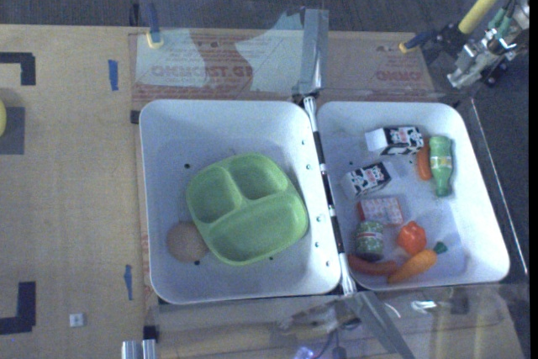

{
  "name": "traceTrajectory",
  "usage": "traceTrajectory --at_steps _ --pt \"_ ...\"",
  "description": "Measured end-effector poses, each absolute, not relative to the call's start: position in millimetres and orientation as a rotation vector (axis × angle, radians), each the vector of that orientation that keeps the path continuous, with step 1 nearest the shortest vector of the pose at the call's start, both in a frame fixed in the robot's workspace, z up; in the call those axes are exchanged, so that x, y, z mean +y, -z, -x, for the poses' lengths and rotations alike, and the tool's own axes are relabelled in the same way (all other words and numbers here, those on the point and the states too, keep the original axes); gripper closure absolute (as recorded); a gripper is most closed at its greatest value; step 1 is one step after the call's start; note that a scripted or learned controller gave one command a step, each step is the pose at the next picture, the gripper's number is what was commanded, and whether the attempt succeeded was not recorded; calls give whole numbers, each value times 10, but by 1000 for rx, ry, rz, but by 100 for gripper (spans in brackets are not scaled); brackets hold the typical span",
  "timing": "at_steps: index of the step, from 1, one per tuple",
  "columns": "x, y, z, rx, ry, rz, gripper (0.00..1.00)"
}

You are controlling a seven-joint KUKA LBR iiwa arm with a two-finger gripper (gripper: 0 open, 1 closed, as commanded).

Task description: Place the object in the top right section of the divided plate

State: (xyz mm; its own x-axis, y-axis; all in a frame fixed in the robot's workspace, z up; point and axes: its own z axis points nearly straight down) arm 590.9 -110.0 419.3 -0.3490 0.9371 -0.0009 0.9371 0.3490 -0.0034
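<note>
Two white bins side by side: the plate bin (pixel 160 139) and the toy bin (pixel 479 214). In the plate bin, a green divided plate (pixel 244 206), turned a bit crooked, with its top right section (pixel 256 175) bare. Just beside the plate, touching its lower edge, a round brown ball (pixel 187 241). In the toy bin, a heap of pretend food: a green bottle (pixel 440 164), two cow cartons (pixel 393 139) (one higher, one lower), a pink packet (pixel 381 208), a little can (pixel 368 238), a red pepper (pixel 411 236), a carrot (pixel 414 265). Hard to say which toy is the one to move, since nothing sits on the plate yet. Up past the far corner of the toy bin, well apart from all the toys, the gripper (pixel 472 67). Too small and blurry to tell if open or closed, and no toy seen in it. Probably right at the start, with the picking not yet done. Lots of ways to go wrong from here. Near the bottom of the toy bin, toys packed close and touching, so easy to bump a neighbor or pinch two at once. Round toys like the bottle, likely to roll or slip out. Low walls between the plate parts and a crooked plate, so easy to drop the toy in the wrong part or on a wall. Also a tall rim between the bins, easy to knock on the way across.
</note>
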Motion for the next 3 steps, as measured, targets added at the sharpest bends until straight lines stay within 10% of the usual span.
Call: traceTrajectory --at_steps 1,2,3 --pt "-532 -3514 -6149 -2703 -5 1593 100" --pt "-1520 -4331 -6299 -2755 -2 1511 100" --pt "-522 -3480 -6509 -2740 -3 1531 100"
